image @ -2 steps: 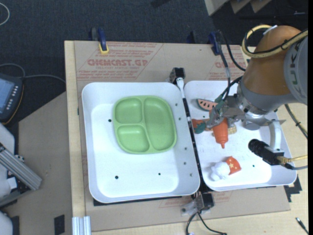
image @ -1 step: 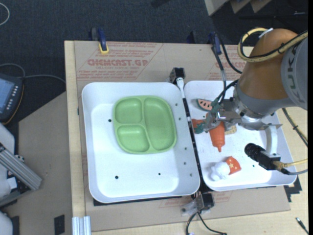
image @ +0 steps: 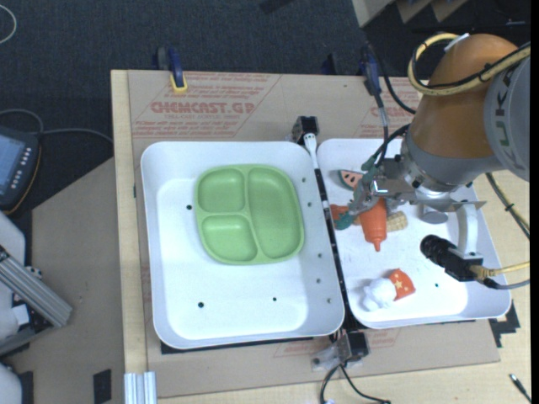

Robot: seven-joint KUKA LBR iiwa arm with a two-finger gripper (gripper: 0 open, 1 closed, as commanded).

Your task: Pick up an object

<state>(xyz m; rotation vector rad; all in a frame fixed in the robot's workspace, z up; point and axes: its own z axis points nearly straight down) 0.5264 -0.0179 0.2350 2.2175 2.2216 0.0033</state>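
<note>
White-and-red toy (image: 389,288) lies at six o'clock; pincer (image: 370,199), grip state indiscernible, hovers over orange plastic carrot (image: 376,225), pickup unfinished.

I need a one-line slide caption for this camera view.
KUKA arm's gripper lowered over a toy carrot in the right bin; a green divided plate lies in the left bin.

Orange toy carrot (image: 376,226), tip down, in the right bin (image: 438,310), just beside a watermelon slice (image: 349,178).
</note>
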